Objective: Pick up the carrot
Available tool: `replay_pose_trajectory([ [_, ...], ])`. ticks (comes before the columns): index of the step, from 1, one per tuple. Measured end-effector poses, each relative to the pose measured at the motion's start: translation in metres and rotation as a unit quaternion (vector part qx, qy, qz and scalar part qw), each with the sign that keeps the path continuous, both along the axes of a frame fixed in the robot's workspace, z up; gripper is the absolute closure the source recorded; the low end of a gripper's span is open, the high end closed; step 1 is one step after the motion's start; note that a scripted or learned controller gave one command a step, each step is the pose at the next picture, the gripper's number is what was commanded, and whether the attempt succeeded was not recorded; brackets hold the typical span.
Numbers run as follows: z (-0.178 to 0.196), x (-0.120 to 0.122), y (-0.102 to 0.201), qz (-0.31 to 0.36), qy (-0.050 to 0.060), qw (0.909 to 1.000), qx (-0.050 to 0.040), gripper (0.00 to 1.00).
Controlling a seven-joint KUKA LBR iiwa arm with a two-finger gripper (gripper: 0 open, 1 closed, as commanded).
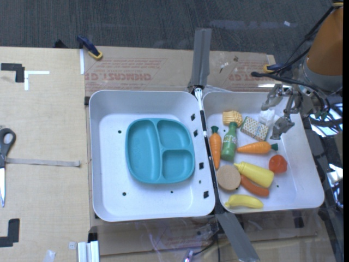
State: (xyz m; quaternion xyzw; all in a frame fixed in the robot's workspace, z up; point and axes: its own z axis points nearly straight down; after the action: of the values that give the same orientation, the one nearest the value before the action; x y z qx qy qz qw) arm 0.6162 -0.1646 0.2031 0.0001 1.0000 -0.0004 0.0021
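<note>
Nearest the bottom edge, a banana [245,201] lies along the front wall of the right bin [305,192]. Behind it sit a yellow squeeze bottle [255,173], a round tan slice [229,178] and a red tomato [277,164]. Two carrots are here: one carrot [215,148] lies lengthwise against the bin's left wall, beside a green bottle [229,141]; the other carrot [254,147] lies crosswise mid-bin. The gripper [280,119] hangs over the bin's back right part with its fingers spread and nothing between them. The left bin [103,201] holds a teal divided plate [161,150].
</note>
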Motion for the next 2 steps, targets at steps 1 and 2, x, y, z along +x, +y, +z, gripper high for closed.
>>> replay_pose_trajectory([
  [1, -0.102, -0.010, 0.008, 0.059, -0.006, 0.9982, -0.0018, 0.00],
  [2, -0.109, -0.063, 0.034, 0.083, 0.000, 0.9966, -0.0004, 0.00],
])
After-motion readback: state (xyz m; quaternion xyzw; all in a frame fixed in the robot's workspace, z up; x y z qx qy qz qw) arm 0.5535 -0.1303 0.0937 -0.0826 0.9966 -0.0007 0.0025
